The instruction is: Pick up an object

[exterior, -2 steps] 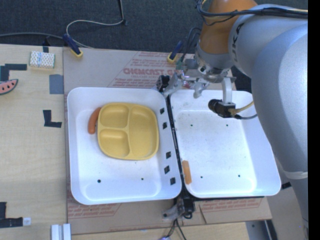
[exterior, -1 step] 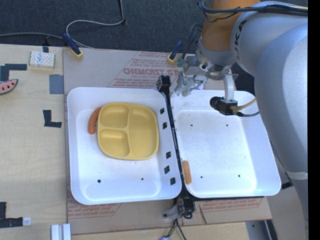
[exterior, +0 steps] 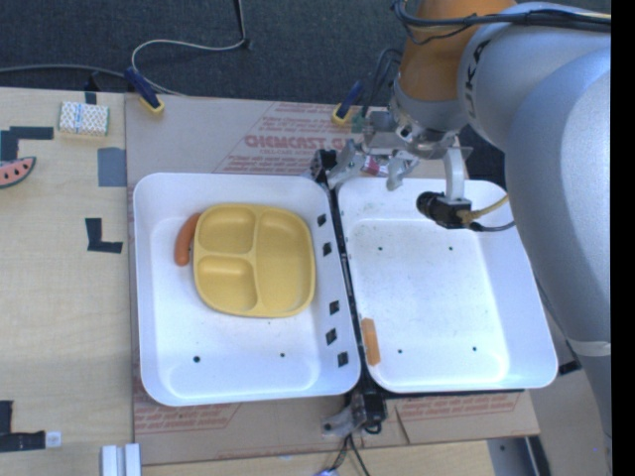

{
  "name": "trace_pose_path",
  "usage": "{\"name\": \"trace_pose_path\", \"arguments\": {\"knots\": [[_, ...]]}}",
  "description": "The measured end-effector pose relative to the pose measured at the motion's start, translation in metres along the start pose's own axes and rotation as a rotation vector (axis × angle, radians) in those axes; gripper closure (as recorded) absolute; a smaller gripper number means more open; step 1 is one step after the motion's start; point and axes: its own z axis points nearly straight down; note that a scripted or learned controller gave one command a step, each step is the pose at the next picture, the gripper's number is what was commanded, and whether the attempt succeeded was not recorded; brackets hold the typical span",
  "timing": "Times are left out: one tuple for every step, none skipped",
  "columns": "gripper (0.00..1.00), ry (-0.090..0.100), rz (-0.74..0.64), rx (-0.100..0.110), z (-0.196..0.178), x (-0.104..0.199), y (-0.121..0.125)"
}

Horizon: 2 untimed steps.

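The gripper [exterior: 369, 164] hangs at the far end of the ridge where the two bins meet, over the upper left corner of the right bin [exterior: 516, 305]. Its tip is a tangle of dark and metal parts seen from above, so I cannot tell whether it is open or closed, and nothing can be seen held in it. Just to its right a black fitting [exterior: 444, 209] with a short hose sits over the right bin's far edge. Above the gripper come the wrist's orange band [exterior: 446, 18] and then the thick grey arm [exterior: 556, 137], which fills the right side of the view.

There are three things to pick from:
- A small orange stick [exterior: 370, 341] lies in the right bin, in its near left corner against the wall shared with the other bin, well apart from the gripper.
- A yellow divided plate [exterior: 253, 261] lies flat in the left bin [exterior: 159, 365], in its far half.
- A second orange stick [exterior: 184, 241] lies just beside the plate's left rim, and seems to touch it.

Both bins rest on a sheet of cardboard [exterior: 179, 147] with red print. Two blue and yellow clamps [exterior: 144, 87] sit at its far edge, and a grey cable [exterior: 189, 46] loops behind it. On the wooden benchtop to the left there are black tape marks [exterior: 99, 236], a small patterned block [exterior: 84, 118] and a watermelon-slice toy [exterior: 15, 172].
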Motion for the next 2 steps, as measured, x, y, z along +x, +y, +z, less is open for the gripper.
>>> {"name": "trace_pose_path", "arguments": {"knots": [[1.00, 0.000, -0.002, 0.001, -0.0094, 0.0008, 0.0001], [0.00, 0.000, -0.001, 0.001, -0.0093, 0.0005, 0.0000]]}}
